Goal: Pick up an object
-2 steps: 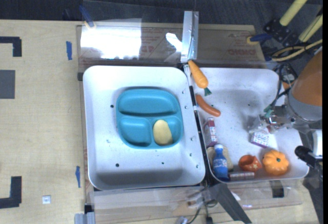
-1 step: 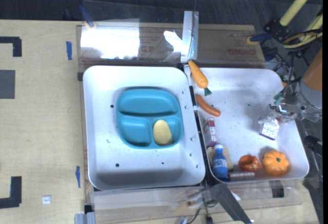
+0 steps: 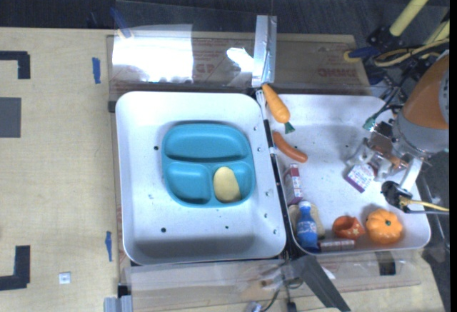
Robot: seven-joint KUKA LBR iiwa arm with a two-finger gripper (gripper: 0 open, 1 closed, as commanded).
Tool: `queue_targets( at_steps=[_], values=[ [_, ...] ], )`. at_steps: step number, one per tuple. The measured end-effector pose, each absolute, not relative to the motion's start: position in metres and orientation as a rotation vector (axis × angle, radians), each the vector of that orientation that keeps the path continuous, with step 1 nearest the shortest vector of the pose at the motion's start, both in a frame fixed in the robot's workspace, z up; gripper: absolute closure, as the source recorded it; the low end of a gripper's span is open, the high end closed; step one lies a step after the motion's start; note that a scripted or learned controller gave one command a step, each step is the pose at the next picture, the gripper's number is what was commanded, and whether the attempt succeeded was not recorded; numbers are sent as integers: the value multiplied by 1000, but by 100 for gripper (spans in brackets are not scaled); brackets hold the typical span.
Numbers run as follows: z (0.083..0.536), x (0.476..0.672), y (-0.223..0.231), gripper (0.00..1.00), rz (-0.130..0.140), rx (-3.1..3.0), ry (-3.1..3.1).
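Wooden bench [image 3: 50, 182] bears two white bins. Gripper [image 3: 368, 160] hangs low in right bin [image 3: 328, 114], beside purple card [image 3: 358, 176]; finger state cannot be told. Pumpkin [image 3: 384, 226], tomato [image 3: 345, 226], bottle [image 3: 306, 225] near front wall. Risk: flat card slips; crowded items get nudged.

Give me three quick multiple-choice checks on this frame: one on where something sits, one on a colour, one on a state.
1. Where is the yellow lemon-like object?
A. In the blue divided tray's lower right compartment
B. Loose in the right bin
C. On the bench

2. What colour is the small pumpkin in the right bin?
A. Green
B. Orange
C. Purple

3. How does the blue bottle rest?
A. Hanging from the end effector
B. Inside the tray
C. Lying in the right bin by its left wall

Answers: 1 A, it sits inside the blue divided tray in the left bin. 2 B, its skin is plainly orange. 3 C, it lies beside the divider wall.
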State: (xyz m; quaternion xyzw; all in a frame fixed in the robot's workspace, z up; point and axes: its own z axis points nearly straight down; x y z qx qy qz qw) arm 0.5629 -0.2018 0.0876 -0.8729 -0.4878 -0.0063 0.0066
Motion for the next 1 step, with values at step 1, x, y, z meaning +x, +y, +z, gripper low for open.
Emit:
queue_targets(
  at_steps=[1],
  values=[
    [90, 565, -198, 0, -30, -2726, -1530]
  ],
)
